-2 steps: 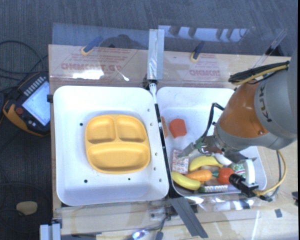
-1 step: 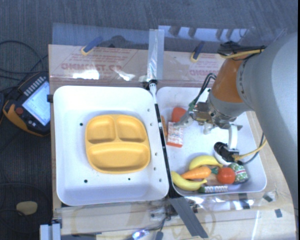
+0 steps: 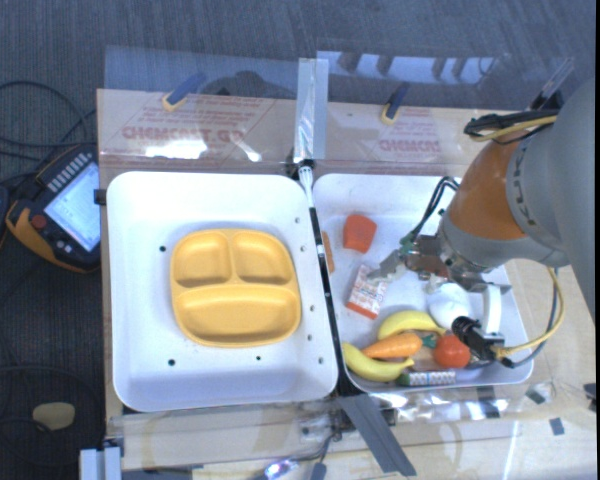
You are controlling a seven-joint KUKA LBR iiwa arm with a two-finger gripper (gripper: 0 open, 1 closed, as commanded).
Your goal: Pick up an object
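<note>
1. Two white bins sit side by side. The left bin holds a yellow divided tray, well away from the gripper, across the centre divider. The right bin holds all the loose pieces; judged from that, it is the picking bin and the tray side the receiving one.

2. The gripper hangs low over the right bin's near-right part, right among the loose pieces. Its fingers are buried under the wrist body and cabling; I cannot tell whether they are apart or together, nor whether anything is between them.

3. Candidate objects, placed from the gripper: a white rounded piece directly at it, apparently touching or just under the tool; a red tomato-like ball just beside it toward the near wall; a carrot lying on a banana further toward the divider on the near side; a small printed packet between gripper and divider; an orange-red block beyond the packet, toward the far wall.

4. The pieces lie crowded along the near wall, some overlapping, as if tossed in loose.

5. Arm pose: it reaches in from the right, the orange band above the wrist, the wrist pitched steeply down into the bin. A yellow cable loops round the outer side.

6. Judgement: closest target is the white piece; nothing visibly lifted yet.
</note>
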